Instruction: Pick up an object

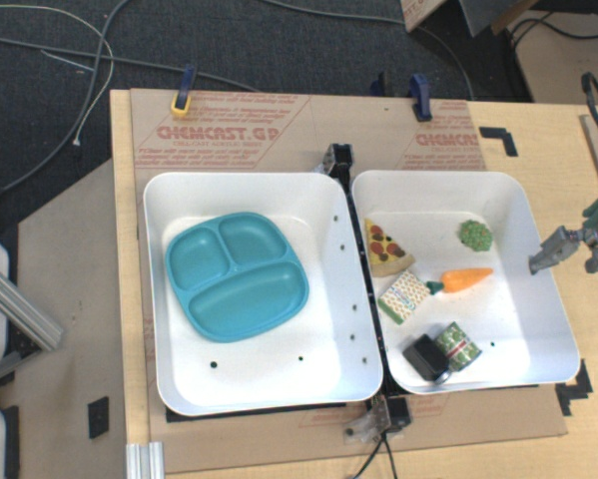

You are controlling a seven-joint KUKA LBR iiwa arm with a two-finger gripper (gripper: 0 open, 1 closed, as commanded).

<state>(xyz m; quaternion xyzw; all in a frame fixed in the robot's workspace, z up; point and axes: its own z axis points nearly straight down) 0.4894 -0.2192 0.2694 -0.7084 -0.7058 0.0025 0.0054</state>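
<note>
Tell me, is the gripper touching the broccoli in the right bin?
Apart. The camera view shows the gripper at the right bin's right rim, with bare white bin floor plainly between it and the broccoli.

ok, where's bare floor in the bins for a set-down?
Left bin: a strip right of the teal plate, and floor along the front wall. Right bin: the back, between pizza slice and broccoli. Crowded around the carrot.

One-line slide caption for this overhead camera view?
Claw at the right bin's outer rim; pizza slice, broccoli, carrot inside; blue divided plate in the left bin.
</note>
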